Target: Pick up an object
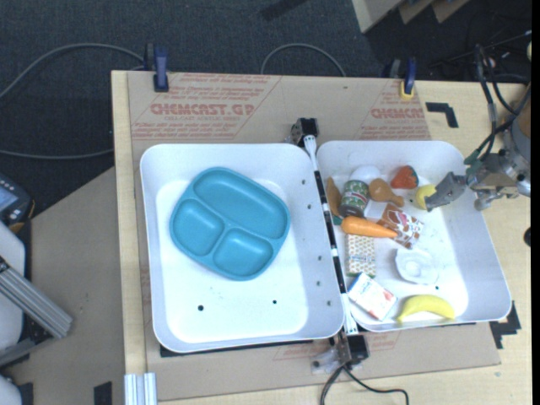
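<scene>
The right bin holds several small objects. Among them are an orange carrot, a green can, a red strawberry-shaped piece, a small yellow piece, a banana and a white carton. My gripper reaches in over the bin's right rim. Its grey tip sits just right of the small yellow piece, close to it or touching it. Nothing is visibly held.
The left bin carries a blue divided plate. A patterned packet, a red-and-white wrapper and a white round lid crowd the right bin's middle. Cables hang near the arm at the right edge.
</scene>
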You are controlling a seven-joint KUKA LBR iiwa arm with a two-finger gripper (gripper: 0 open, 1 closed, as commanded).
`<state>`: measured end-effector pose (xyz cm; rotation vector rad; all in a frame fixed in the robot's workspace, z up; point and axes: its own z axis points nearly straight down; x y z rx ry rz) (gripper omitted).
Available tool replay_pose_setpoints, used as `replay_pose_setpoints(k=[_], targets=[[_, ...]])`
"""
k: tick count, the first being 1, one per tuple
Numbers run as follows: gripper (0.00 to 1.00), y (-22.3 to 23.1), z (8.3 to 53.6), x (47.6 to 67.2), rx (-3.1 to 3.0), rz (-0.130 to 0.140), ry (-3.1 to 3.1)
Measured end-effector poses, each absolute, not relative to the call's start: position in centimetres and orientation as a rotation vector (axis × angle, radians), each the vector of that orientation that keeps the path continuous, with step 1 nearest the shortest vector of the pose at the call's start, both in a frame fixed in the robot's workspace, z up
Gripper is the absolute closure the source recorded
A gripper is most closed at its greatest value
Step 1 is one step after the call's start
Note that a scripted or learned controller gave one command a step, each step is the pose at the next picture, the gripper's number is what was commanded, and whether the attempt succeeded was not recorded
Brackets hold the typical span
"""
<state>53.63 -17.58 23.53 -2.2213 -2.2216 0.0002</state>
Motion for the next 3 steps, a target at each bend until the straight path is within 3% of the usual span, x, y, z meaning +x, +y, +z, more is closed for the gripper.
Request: replay_pose_setpoints(k=[1, 2, 3], targets=[[0.0, -17.3, 10.6, 58.0, -2.234, -0.019, -2.234], [0.0, -14.3, 9.8, 62.9, -2.232, -0.008, -2.239], [1.0, -14.1, 11.4, 63.3, -2.238, -0.029, -2.245]])
